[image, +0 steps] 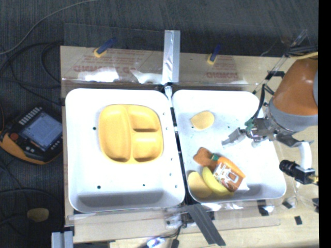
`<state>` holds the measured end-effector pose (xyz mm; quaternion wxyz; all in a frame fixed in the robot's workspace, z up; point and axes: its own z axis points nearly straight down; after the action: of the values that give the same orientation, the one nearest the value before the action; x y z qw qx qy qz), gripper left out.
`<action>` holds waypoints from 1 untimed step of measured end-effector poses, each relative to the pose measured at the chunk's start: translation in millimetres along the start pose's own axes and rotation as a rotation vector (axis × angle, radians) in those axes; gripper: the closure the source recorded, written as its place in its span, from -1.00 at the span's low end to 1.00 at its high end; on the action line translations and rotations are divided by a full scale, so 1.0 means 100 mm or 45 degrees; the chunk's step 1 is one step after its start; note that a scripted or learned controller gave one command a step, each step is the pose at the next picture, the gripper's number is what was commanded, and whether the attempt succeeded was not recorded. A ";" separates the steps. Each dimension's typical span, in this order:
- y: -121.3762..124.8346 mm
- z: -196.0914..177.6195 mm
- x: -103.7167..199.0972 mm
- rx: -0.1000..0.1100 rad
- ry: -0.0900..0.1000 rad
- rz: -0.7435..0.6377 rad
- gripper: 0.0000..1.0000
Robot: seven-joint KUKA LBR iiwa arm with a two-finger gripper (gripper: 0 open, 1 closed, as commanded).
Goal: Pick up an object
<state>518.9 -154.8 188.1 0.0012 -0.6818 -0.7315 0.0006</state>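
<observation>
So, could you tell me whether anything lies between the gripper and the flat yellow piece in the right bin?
Nothing visible does. The gripper is above the bare floor of the right bin, and the flat yellow piece lies up and left of it across open white floor. The banana and orange carton lie nearer the front wall, off that line.

Yellow divided tray (131,133) in left bin (77,154).

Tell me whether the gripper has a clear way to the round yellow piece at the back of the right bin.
Probably yes. The gripper hangs over the right bin, and the round yellow piece lies alone on bare floor, apart from the banana pile.
</observation>
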 end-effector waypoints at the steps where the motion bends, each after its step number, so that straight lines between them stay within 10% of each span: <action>1: -0.17 0.95 0.48 -0.006 0.000 -0.031 -1.00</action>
<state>498.5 -107.8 93.3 -0.0004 -0.6727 -0.7399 -0.0009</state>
